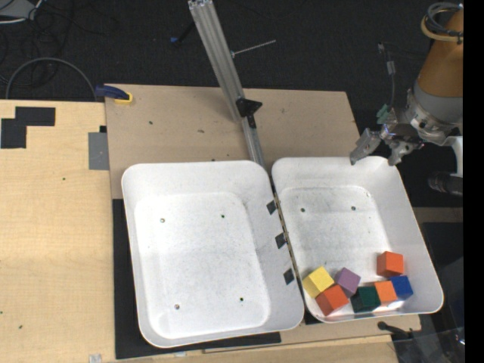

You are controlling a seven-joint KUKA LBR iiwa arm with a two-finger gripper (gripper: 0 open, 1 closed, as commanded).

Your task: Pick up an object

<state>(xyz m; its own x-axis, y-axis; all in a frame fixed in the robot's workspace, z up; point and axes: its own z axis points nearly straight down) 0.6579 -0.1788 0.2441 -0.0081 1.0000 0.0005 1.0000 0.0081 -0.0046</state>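
1. Both bins, the left bin [200,252] and the right bin [344,210], are white with grey speckling.
2. Inside the right bin's near corner lie a yellow block [318,280], purple block [348,280], red-orange block [331,299], green block [366,299], orange block [386,291], blue block [401,286] and another red-orange block [390,263].
3. The bench [53,225] is pale wood.

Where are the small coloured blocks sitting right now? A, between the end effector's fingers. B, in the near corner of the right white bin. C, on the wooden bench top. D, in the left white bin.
B: the small coloured blocks cluster in the near corner of the right white bin.
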